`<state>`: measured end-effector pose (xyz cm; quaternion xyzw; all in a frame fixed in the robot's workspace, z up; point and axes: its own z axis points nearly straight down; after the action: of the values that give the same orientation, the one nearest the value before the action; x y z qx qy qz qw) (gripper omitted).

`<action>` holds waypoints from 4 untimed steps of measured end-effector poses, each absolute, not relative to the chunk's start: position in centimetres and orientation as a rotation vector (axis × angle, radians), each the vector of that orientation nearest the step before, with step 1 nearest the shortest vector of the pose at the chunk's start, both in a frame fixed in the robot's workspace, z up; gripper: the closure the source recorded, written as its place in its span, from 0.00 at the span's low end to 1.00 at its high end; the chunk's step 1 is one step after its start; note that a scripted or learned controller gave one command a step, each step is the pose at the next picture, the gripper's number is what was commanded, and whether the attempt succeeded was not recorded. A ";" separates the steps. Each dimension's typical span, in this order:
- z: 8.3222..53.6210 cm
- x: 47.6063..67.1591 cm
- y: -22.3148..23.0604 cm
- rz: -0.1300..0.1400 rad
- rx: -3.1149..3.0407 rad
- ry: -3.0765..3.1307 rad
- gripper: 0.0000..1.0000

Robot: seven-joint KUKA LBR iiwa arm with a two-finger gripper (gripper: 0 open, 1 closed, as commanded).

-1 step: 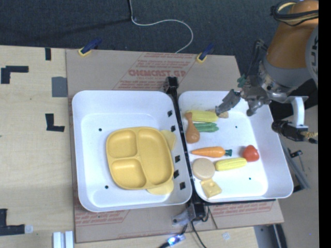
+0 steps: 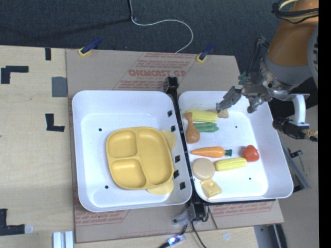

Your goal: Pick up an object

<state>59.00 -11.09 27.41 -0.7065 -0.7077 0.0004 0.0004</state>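
Observation:
My gripper (image 2: 240, 104) hangs over the back of the right bin (image 2: 269, 138), open, with nothing between its fingers. Its left fingertip (image 2: 224, 106) is close to the right end of a yellow corn cob (image 2: 201, 117) with a green pod (image 2: 207, 128) beside it. Further forward lie a brown drumstick-like piece (image 2: 192, 131), an orange carrot (image 2: 209, 152), a red tomato (image 2: 251, 153), a second corn cob (image 2: 230, 164), a beige round bun (image 2: 202, 168) and a pale cheese wedge (image 2: 211, 188).
The left bin (image 2: 88, 112) holds a yellow divided plate (image 2: 138, 156) lying over a pale yellow flat piece (image 2: 161, 188). A black divider (image 2: 177, 123) runs between the bins. The arm (image 2: 292, 45) comes in from the upper right. A white cable (image 2: 165, 22) lies behind the bench.

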 end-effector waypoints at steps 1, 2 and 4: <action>22.7 58.2 -11.0 0.007 -2.217 -2.220 0.00; 18.3 57.8 -10.7 0.007 -2.217 -2.221 0.00; 8.2 57.6 -10.5 0.004 -2.218 -2.223 0.00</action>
<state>57.58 -10.53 8.25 -0.7064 -0.7078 0.0012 0.0008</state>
